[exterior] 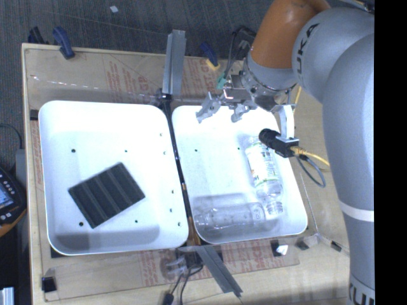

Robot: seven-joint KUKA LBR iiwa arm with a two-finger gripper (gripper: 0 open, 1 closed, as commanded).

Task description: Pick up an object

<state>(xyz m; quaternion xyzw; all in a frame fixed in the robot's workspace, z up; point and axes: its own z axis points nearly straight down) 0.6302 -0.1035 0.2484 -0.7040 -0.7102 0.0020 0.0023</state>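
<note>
My gripper (222,111) hangs over the far edge of the right bin (203,170), its two grey fingers spread apart with nothing between them. A clear plastic bottle with a white label (263,168) lies lengthwise along the right side of that bin, below and right of the gripper. A second clear bottle (230,213) lies crosswise at the bin's near end, touching the first one's cap end. A dark ribbed rectangular pad (106,194) lies flat in the left bin (63,132).
A metal divider bar (173,62) stands upright between the bins at the back. Blue clamps (63,43) hold the board's far edge. The arm's grey body (343,107) fills the right side, with a yellow cable (315,161) trailing beside the right bin.
</note>
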